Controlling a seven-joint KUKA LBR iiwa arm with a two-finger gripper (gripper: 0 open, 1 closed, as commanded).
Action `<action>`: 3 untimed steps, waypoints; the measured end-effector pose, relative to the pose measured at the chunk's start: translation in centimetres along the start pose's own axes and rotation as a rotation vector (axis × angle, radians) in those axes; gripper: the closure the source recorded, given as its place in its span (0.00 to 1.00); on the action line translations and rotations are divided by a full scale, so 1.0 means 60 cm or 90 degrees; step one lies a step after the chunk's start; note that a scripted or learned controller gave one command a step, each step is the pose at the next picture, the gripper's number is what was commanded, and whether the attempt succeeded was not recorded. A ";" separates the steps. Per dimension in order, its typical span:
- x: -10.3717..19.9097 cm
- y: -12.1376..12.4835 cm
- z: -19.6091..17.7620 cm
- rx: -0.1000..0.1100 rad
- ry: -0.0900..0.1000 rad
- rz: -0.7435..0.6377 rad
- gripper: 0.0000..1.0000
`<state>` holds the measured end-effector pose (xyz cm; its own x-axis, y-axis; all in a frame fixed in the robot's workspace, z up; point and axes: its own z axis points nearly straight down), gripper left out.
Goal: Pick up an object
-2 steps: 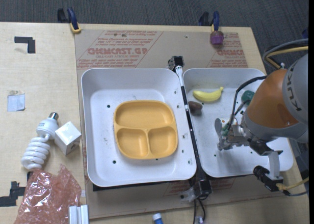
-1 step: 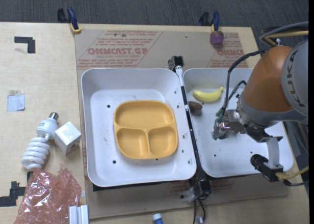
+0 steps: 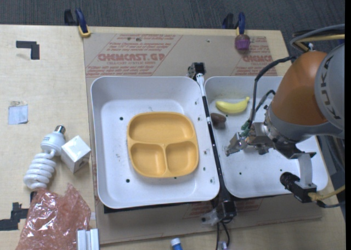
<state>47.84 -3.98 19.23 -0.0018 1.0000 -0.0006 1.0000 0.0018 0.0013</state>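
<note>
Camera view: one yellow plastic banana (image 3: 232,105) and one brown oval object (image 3: 218,120) lie near the right white bin's (image 3: 258,180) far-left corner; the end effector (image 3: 237,143) hovers nearby, its opening impossible to tell.

Spiral bulb (image 3: 43,162) beside white cube (image 3: 75,153)
</note>
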 end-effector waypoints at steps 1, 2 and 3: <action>-0.088 0.074 0.153 0.001 0.000 0.002 0.00; -0.089 0.043 0.167 0.001 0.001 0.002 0.00; -0.090 0.045 0.150 0.000 0.000 0.002 1.00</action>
<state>50.55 -9.38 10.22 0.0015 1.0000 -0.0006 1.0000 -0.0015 0.0018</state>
